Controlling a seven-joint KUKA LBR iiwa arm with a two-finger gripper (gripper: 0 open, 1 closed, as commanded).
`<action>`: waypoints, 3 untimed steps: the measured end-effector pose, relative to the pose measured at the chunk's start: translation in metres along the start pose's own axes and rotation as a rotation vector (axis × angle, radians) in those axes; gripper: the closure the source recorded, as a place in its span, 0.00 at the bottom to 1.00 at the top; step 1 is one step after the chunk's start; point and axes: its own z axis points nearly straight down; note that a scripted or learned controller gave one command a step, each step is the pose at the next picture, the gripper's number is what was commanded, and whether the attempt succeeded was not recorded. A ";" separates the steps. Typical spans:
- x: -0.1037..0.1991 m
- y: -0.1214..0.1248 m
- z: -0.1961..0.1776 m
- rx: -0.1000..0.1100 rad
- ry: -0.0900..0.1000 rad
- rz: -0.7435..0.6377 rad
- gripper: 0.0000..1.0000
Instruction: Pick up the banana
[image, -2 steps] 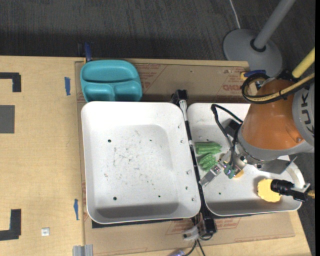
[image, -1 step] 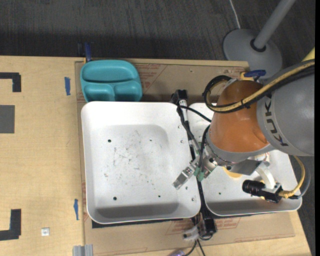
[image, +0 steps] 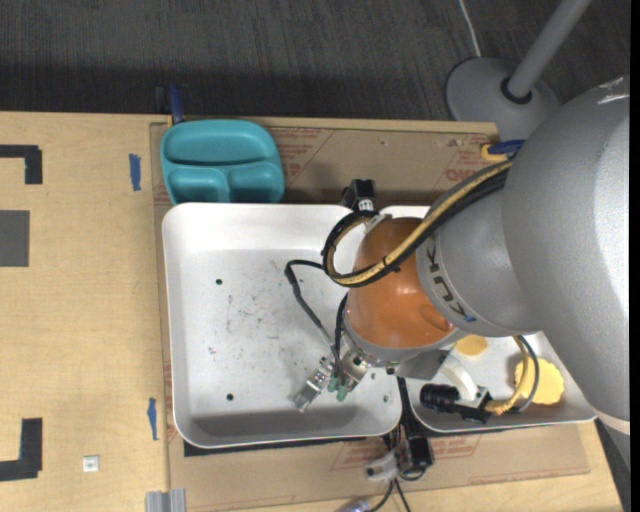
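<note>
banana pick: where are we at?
Done: nothing yet. The banana lies in the right bin, partly hidden by the arm. In hand: the gripper sits low over the left bin, apart from the banana, with nothing visible between its fingers. Left: reach, grasp, lift.

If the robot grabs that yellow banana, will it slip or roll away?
The banana looks smooth and shiny, so it might slip from a pinch. Its curved shape probably makes it rock more than roll. It lies partly under the arm by the right bin's edge, and looks like a light toy, though that's a guess.
</note>
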 end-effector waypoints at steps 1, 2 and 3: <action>0.002 0.077 -0.001 -0.004 -0.001 -0.048 0.00; 0.004 0.153 -0.001 -0.003 0.000 0.023 0.00; -0.022 0.118 -0.110 0.002 -0.001 0.213 0.00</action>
